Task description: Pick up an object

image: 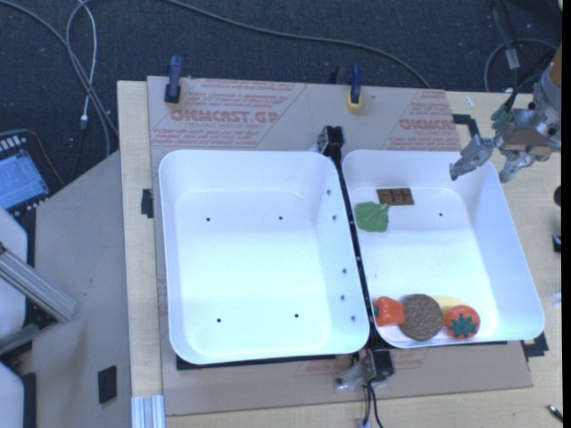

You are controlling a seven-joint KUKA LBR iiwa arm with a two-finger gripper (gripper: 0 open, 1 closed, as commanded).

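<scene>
My gripper [491, 163] hangs over the far right corner of the right bin [508, 239], its two fingers spread open with nothing between them. In that bin a brown chocolate bar [394, 196] lies near the far wall, with a green leafy piece [372, 216] just in front of it by the left wall. Along the near wall sit a red-orange piece [387, 310], a round brown cookie [420, 316], a bit of yellow [446, 302] behind it, and a red tomato with a green top [461, 321].
The left bin [259, 248] sits beside the right one, joined by a black divider strip [343, 230]. Two clamps [174, 74] [355, 92] hold a cardboard sheet at the bench's far edge. Cables trail over the dark floor behind.
</scene>
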